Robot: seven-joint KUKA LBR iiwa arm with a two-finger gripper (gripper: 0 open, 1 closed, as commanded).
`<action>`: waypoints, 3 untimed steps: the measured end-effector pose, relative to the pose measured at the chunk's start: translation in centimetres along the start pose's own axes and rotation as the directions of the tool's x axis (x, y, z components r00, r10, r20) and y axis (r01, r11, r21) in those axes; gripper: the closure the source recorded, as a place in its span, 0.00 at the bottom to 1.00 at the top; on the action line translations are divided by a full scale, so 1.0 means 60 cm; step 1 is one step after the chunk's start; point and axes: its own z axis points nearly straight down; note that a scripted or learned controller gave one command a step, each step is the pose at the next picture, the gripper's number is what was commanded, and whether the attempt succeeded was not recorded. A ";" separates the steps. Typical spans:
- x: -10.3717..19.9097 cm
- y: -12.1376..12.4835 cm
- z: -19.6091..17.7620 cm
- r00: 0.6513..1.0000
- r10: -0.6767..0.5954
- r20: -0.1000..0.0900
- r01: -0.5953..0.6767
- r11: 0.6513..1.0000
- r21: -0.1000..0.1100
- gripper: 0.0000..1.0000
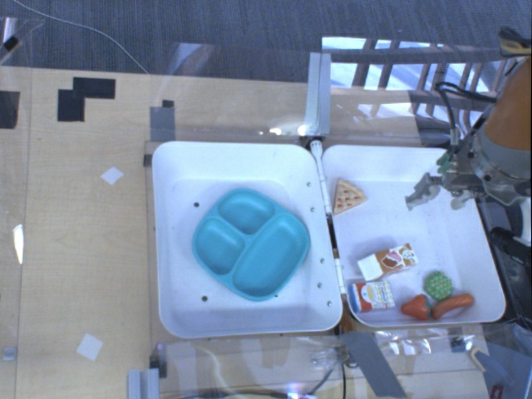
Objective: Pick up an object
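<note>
- Because the small items are gathered in the right bin [486, 248], the pincer [438, 189] is seen poised over that bin's upper right part, with nothing between its fingers, which are spread apart.
- A waffle-like wedge [348, 196] lies against the divider side of the right bin, well apart from the rest, so it is judged the easiest pick.
- Two small cartons [391, 261] [371, 294] are lying near the bin's lower edge, with a green piece [438, 285] and a red-orange sausage shape [451, 305] just beside them; this crowding is judged to hinder a clean grasp.
- A blue divided plate [252, 243] is resting in the left bin [174, 306], apart from the arm's reach zone.
</note>
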 end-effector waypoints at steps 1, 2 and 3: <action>0.085 -0.047 0.187 0.998 0.058 0.000 -0.058 0.998 -0.001 0.00; 0.056 0.048 0.144 0.968 -0.252 0.001 0.252 0.968 -0.004 0.00; 0.115 0.051 0.040 0.947 -0.321 0.001 0.321 0.947 -0.003 0.00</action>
